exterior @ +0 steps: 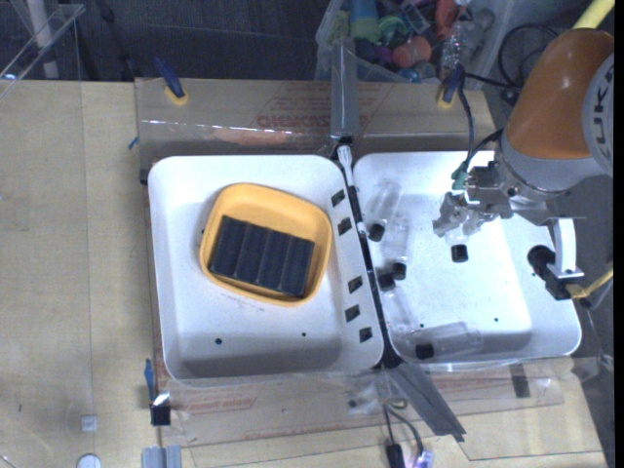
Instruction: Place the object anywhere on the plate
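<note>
A yellow, rounded-square plate (281,201) lies in the left white bin (185,188). Flat on the plate rests a dark rectangular slab with ribs (265,254), slightly skewed and well inside the rim. My gripper (456,220) hangs over the right bin (507,310), in its upper middle and well to the right of the plate. The grey arm with its orange band (561,96) comes in from the upper right. Just below the gripper a small black piece (458,253) sits on the bin floor.
A raised divider with black clips (351,252) separates the two bins. Small black bits (387,276) lie near the right bin's left wall. A clear box of colourful toys (405,18) stands behind the bins. Wooden bench surrounds them.
</note>
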`<control>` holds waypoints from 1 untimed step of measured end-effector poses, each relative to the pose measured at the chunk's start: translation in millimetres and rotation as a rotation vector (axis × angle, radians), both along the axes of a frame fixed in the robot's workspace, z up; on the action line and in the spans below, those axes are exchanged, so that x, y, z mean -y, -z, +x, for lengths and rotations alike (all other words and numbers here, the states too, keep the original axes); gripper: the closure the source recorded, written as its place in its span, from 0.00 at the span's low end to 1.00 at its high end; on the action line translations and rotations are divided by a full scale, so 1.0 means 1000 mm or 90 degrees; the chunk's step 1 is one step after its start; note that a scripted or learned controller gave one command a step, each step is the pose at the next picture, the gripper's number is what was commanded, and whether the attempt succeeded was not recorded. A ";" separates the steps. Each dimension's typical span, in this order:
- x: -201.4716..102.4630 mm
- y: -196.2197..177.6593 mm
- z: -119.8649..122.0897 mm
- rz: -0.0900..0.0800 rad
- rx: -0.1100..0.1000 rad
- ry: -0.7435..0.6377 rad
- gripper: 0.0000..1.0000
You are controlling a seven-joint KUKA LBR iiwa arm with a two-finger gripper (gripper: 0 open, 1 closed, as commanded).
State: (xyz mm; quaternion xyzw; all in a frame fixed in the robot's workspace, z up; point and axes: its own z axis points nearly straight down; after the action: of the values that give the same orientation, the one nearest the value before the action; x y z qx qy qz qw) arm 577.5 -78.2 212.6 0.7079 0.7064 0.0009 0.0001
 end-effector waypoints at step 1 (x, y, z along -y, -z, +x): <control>-0.011 0.029 -0.013 0.000 -0.003 -0.111 1.00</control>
State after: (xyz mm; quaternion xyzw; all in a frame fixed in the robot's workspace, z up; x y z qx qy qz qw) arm 564.9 -67.4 183.9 0.6437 0.7653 -0.0006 -0.0018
